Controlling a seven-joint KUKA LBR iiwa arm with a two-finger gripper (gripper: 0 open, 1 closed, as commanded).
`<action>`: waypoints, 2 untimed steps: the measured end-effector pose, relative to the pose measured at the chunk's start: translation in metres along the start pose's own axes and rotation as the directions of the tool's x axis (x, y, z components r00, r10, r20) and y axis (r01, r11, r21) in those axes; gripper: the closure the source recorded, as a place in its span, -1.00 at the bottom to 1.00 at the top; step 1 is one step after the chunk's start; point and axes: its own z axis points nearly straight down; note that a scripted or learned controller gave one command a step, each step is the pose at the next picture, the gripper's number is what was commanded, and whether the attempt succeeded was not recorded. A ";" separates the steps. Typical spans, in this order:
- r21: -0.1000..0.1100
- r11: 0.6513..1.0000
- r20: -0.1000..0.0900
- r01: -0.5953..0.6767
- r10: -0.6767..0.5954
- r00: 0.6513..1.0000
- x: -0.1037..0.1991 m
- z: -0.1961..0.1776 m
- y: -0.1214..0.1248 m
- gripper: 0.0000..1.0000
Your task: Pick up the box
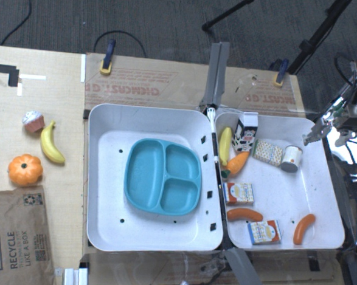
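Note:
Several small boxes lie in the right bin: an orange and white box near its left wall, a blue-edged box at the front, and a speckled flat box further back. A black and white milk carton stands at the back. My gripper hangs over the bin's back right corner, to the right of a white can and touching no box.
The right bin also holds a banana, a carrot and two sausages. A blue divided plate sits in the left bin. A banana, a pumpkin and a cupcake lie on the bench at left.

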 end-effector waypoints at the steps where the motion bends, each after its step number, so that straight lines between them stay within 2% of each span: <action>1: 0.000 0.993 -0.001 0.114 -0.114 0.993 0.006 0.039 -0.078 -1.00; 2: -0.002 0.996 0.001 0.093 -0.093 0.996 0.024 -0.019 -0.002 -1.00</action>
